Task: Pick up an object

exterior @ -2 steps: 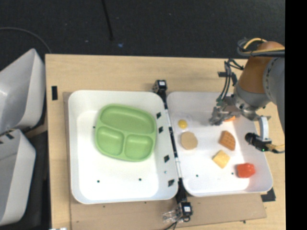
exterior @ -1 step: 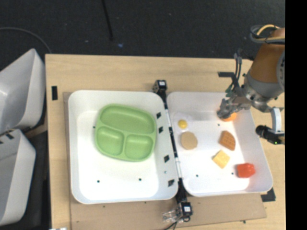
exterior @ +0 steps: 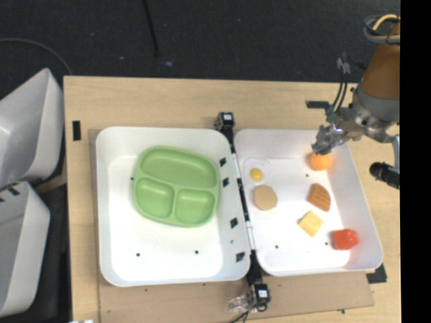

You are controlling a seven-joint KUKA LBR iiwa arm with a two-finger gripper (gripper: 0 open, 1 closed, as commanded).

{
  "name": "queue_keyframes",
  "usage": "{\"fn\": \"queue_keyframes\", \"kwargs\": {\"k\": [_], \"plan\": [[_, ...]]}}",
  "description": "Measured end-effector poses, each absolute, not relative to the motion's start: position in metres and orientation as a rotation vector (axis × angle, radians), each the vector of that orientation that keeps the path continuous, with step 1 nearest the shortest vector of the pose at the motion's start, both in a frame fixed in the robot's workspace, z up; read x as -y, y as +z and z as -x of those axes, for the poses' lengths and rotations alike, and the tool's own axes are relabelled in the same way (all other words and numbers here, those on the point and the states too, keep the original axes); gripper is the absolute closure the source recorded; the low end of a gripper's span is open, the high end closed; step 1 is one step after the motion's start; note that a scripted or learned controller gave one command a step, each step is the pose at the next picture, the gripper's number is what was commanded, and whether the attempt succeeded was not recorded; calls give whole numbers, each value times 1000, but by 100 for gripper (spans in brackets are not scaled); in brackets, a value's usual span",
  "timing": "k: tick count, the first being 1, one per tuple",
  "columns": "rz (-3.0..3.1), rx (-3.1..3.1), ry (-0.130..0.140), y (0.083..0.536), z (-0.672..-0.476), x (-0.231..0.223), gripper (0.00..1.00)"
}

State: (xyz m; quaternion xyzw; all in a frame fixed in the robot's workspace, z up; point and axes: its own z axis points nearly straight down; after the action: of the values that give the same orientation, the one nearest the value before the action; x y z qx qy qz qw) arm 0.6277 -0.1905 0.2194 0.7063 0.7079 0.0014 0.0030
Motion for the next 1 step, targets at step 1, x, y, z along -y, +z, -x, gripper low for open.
{"fn": "queue_keyframes", "kwargs": {"k": [1], "plan": [[-2213,-2222,4,264,-627,190,100]]}}
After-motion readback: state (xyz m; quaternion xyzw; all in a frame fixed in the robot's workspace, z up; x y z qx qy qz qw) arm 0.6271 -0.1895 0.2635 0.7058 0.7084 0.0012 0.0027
